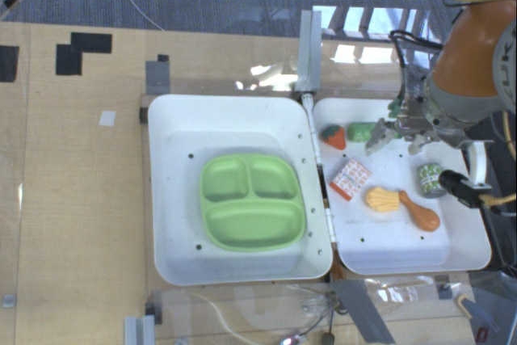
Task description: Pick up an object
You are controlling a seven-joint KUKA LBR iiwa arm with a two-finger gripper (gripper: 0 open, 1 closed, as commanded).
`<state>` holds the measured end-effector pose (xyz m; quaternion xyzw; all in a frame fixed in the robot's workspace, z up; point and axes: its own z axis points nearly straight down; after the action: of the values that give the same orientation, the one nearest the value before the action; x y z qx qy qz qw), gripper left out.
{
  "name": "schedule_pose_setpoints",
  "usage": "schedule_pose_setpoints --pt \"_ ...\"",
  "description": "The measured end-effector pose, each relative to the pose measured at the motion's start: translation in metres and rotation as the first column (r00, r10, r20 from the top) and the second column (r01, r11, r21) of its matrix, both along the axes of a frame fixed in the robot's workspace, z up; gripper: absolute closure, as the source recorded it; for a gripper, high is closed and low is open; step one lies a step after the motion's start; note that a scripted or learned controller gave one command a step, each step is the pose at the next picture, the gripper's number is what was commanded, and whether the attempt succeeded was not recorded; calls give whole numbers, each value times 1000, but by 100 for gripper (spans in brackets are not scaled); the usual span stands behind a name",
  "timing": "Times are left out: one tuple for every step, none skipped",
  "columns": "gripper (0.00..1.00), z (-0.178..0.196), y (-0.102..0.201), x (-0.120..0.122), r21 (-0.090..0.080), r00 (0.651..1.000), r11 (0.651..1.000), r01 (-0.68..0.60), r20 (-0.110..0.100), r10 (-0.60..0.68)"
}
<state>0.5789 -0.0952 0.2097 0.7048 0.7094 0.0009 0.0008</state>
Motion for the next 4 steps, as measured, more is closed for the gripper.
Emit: schedule_pose_setpoints --pt "0 -114 11 15 0 1000 1000 3 4 -3" --pt "0 -118 13 23 0 1000 1000 3 11 -3" --pt "100 -105 16 26 4 1000 1000 2 19 -2" --pt "0 -106 16 26 4 1000 1000 2 19 -2"
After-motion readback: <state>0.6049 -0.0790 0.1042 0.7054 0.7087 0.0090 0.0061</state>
